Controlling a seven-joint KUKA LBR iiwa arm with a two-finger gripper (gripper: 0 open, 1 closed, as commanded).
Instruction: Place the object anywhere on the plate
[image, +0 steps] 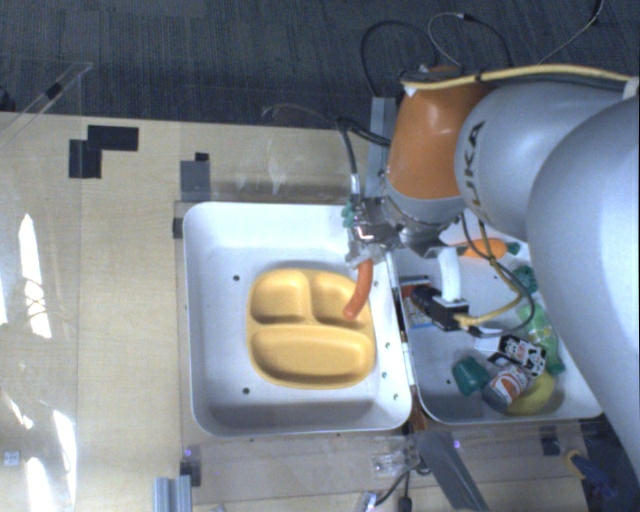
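Camera view: gripper (366, 248) over left bin (205, 300), at 1 o'clock of yellow plate (305, 345). Orange hot dog (357, 291) hanging upright from closed fingertips, lower end at plate's upper-right compartment, touching or just above, hard to tell. Carry seemingly done; release left. Count: two bins, one plate with three compartments, one hot dog. Right bin (440, 400): several small items clustered at 5 o'clock.

Single fixed camera above counter (110, 300), looking down at slant. Moderately close: left bin (215, 300) fully framed, right bin (450, 405) partly covered by arm (540, 170) entering from right. Floor along top edge.
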